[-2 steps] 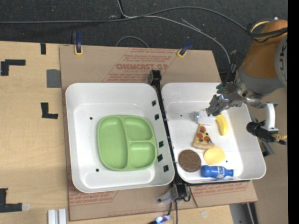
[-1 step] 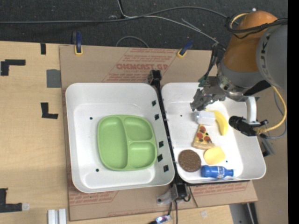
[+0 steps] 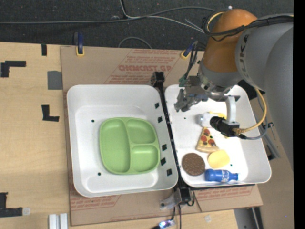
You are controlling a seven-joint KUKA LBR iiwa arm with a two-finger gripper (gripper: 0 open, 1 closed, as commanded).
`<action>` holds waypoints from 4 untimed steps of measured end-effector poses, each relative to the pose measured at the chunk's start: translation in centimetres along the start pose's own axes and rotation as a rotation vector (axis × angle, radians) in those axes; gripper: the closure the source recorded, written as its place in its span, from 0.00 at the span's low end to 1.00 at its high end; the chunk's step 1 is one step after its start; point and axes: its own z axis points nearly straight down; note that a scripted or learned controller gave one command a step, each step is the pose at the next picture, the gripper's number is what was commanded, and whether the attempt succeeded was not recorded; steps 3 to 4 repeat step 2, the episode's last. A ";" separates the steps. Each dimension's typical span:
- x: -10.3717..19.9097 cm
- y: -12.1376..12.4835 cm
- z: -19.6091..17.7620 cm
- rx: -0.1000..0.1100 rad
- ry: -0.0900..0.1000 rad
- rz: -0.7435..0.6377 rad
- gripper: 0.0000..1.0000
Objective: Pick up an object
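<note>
Pale wood makes up the bench (image 3: 28, 128), marked with short strips of black tape (image 3: 47, 112), and a brown printed cardboard sheet (image 3: 124, 66) lies under both bins. Behind it we see a dark, rough-looking backdrop crossed by a thin cable (image 3: 124, 4).

We find the gripper (image 3: 185, 101) the hardest part to read. It is a dark grey cluster of metal low over the upper left corner of the right bin (image 3: 255, 173), and we cannot tell whether it is open or closed. We see nothing in its grasp. The grey arm (image 3: 267, 56) with its glossy orange band covers the right bin's far right corner and runs off the frame.

The pickable things lie in the near half of the right bin, apart from the gripper. A flat wedge-shaped pizza slice (image 3: 207, 140) has red spots on a yellow top. Just below it sit a round brown disc (image 3: 193, 163) with a grainy surface and a smooth yellow piece (image 3: 218, 159), rounded, whose exact form we cannot make out. A small blue bottle (image 3: 220, 176) with a pale cap lies on its side beside them, near the front wall.

The left bin (image 3: 76, 99), smooth white plastic with rounded corners, holds a matte green plate (image 3: 128, 144) divided into three compartments.
</note>
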 end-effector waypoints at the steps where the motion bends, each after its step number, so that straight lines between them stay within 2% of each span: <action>1: 6.0 1.6 0.8 0.000 0.000 0.000 1.00; 2: 11.0 3.9 1.4 -0.001 0.000 0.001 1.00; 4: 11.0 3.9 1.4 -0.001 0.000 0.001 1.00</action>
